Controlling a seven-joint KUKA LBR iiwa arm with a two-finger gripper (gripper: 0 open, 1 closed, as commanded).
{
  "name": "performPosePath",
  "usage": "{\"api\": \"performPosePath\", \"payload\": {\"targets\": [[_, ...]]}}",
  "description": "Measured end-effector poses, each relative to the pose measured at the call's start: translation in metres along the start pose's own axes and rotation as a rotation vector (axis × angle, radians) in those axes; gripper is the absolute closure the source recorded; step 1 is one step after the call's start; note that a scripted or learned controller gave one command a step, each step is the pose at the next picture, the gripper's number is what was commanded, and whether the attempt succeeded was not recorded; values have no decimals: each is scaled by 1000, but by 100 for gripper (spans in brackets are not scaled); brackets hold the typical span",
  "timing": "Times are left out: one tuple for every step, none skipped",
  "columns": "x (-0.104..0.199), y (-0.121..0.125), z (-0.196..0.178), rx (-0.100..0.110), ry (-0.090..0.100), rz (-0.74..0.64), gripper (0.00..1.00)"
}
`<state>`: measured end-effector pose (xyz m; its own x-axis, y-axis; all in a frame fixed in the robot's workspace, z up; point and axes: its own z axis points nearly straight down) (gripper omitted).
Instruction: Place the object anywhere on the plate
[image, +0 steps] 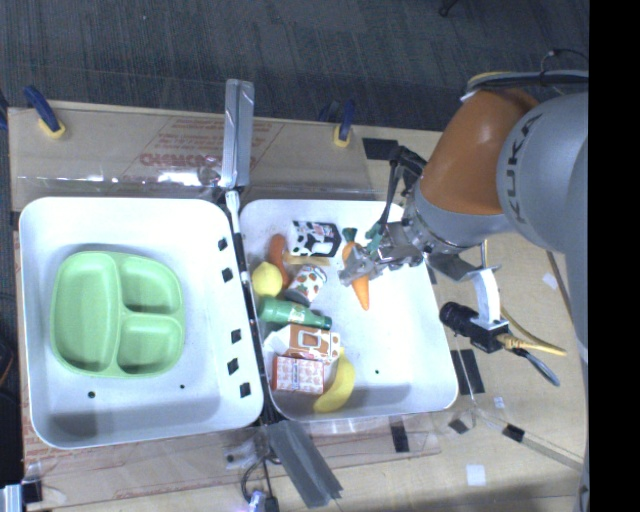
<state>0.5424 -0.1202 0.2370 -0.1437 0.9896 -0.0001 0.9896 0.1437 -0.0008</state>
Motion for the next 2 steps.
{"api": "performPosePath", "payload": {"targets": [[22, 30, -156, -3, -2, -501, 100], [30, -5, -87, 1, 0, -488, 100]]}}
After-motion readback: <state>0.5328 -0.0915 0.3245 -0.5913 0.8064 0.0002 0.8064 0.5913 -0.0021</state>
